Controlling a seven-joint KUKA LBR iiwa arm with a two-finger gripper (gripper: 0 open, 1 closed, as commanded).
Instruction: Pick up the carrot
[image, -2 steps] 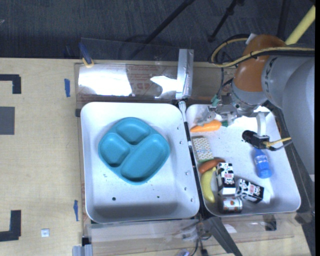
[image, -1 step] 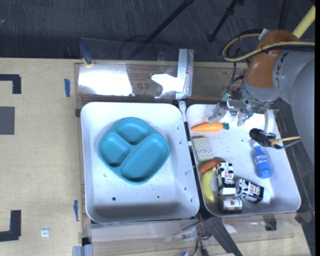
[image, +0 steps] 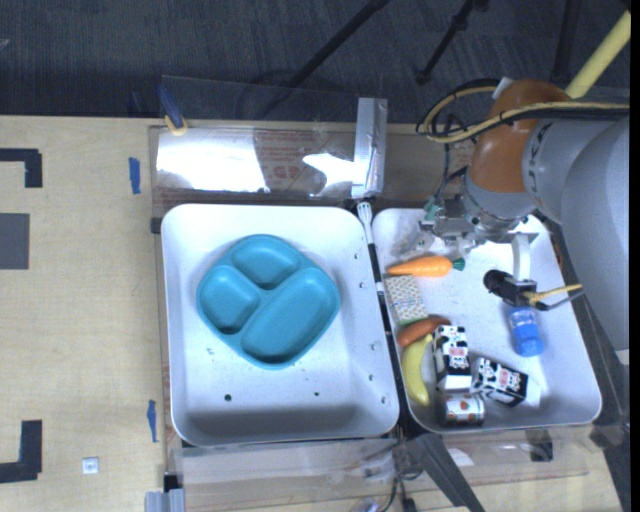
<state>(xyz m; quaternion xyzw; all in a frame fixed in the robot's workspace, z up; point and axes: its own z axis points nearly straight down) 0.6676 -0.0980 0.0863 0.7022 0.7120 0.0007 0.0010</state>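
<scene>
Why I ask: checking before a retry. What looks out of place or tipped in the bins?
Nothing looks spilled or damaged. The carrot lies flat in the right bin, apart from the crowded pile holding the banana.

The two bins (image: 190, 400) are looking like smooth white plastic with a soft shine. The blue tray (image: 266, 298) in the left bin is showing matt plastic. The bench (image: 70, 350) is appearing as pale, matt wood. The carrot (image: 420, 267) is looking smooth and slightly glossy.
</scene>
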